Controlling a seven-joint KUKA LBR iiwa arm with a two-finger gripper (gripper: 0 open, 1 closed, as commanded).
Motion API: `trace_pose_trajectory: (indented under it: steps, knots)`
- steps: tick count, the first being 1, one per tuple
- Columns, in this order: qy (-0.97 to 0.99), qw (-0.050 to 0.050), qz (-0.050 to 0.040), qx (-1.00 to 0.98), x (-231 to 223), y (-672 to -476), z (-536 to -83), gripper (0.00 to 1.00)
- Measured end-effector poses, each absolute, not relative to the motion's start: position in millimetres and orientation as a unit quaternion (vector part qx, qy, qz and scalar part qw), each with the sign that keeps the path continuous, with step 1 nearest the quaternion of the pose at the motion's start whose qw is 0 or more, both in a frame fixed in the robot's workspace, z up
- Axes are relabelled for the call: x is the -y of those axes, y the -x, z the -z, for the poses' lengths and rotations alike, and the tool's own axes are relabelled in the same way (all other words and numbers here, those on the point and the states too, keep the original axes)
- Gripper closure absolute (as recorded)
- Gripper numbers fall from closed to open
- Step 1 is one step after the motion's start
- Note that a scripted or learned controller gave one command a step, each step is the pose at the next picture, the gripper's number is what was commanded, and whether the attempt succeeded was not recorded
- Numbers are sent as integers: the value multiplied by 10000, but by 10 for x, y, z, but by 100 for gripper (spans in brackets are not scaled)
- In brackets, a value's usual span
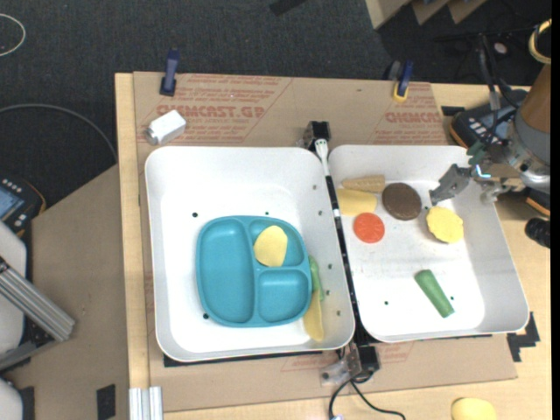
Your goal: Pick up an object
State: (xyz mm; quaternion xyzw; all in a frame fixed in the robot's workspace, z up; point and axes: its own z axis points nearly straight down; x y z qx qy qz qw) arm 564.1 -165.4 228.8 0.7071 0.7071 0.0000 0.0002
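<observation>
camera view: jaws (448, 188) apparently parted, gripping nothing, poised just above the yellow disc (444, 225) in the right bin (499, 261). best lowered straight, straddling disc, clear of brown disc (402, 201) beside it.

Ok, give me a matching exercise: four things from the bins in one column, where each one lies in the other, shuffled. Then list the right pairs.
Things
1. green cylinder
2. brown disc
3. orange-red disc
4. yellow oval piece

Places
A. in the teal divided tray, left bin
B. right bin, near its front edge, apart from the others
C. right bin, just right of the pale yellow slice at the divider
D. right bin, in front of that slice and to the left of the brown disc

Pairs: 1-B, 2-C, 3-D, 4-A
</observation>
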Motion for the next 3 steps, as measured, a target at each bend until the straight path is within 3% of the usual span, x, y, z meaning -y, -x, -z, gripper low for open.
trace_pose_trajectory:
  steps: [1,2,3]
  knots:
    - [-7054,95,-59,-7087,1465,-5818,-3936,0]
    - [-7074,-67,40,-7067,1496,-5707,-1255,0]
    - [-7082,4,-15,-7060,2265,-5714,-1132,0]
